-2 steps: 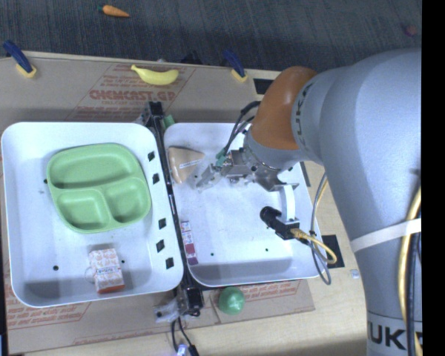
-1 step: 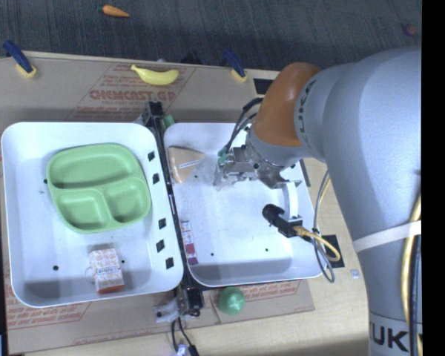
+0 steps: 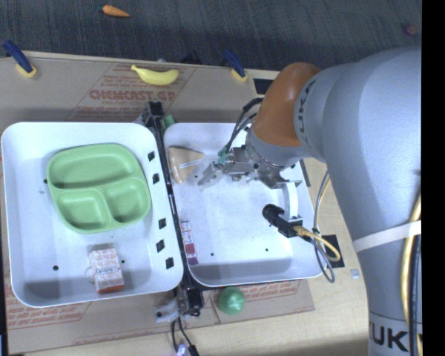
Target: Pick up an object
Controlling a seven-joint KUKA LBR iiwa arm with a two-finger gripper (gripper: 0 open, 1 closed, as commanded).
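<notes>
While red letters on the brown cardboard (image 3: 126,95) under the bins spell what looks like "CHEMCAST GP", the words printed below them are too small to read. Big white letters on the arm (image 3: 371,162) at the bottom right start with "KU". A small packet (image 3: 105,268) in the left bin (image 3: 15,221) has a label, but I cannot read it.

That packet sits near the front edge of the left bin. Behind it lies a green tray (image 3: 98,185) with three dips.

In the right bin (image 3: 230,265) a tan wedge (image 3: 182,161) rests at the back left, close to the wall between the bins. The hand (image 3: 210,173) is low over this bin, just beside the wedge, pointing left. I cannot tell if its fingers are apart or together. Nothing can be seen between them. The middle and front of this bin's floor show bare white.

A yellow banana (image 3: 155,73) lies on the cardboard behind the bins. A green ball (image 3: 231,300) sits in front of the right bin. An orange thing (image 3: 116,10) lies on the dark floor (image 3: 297,21). Blue clips (image 3: 19,58) hold the cardboard at the back.
</notes>
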